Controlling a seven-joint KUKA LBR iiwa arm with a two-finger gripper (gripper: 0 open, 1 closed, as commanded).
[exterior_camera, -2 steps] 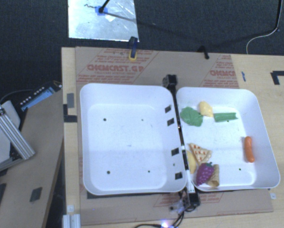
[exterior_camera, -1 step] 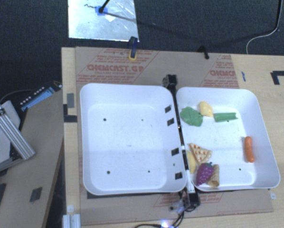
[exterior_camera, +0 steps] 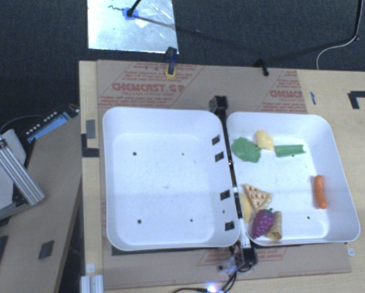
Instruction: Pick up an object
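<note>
The right bin (exterior_camera: pixel 329 133) holds several toy foods. A green leafy piece (exterior_camera: pixel 246 150) lies at its upper left, with a pale yellow piece (exterior_camera: pixel 265 140) touching it and a flat green strip (exterior_camera: pixel 289 150) just to the right. An orange carrot-like piece (exterior_camera: pixel 319 191) lies near the right wall. At the lower left a waffle-patterned wedge (exterior_camera: pixel 256 195) rests beside a yellow piece (exterior_camera: pixel 246 210), and a purple grape bunch (exterior_camera: pixel 263 222) sits on a tan piece (exterior_camera: pixel 276 226).
The left bin (exterior_camera: pixel 164 182) sits beside the right one, joined by a black clipped divider (exterior_camera: pixel 230 176). Both rest on a cardboard sheet (exterior_camera: pixel 170 84) over the bench. A shiny plate (exterior_camera: pixel 130 17) lies on the dark floor beyond; a metal frame (exterior_camera: pixel 11 170) stands at left.
</note>
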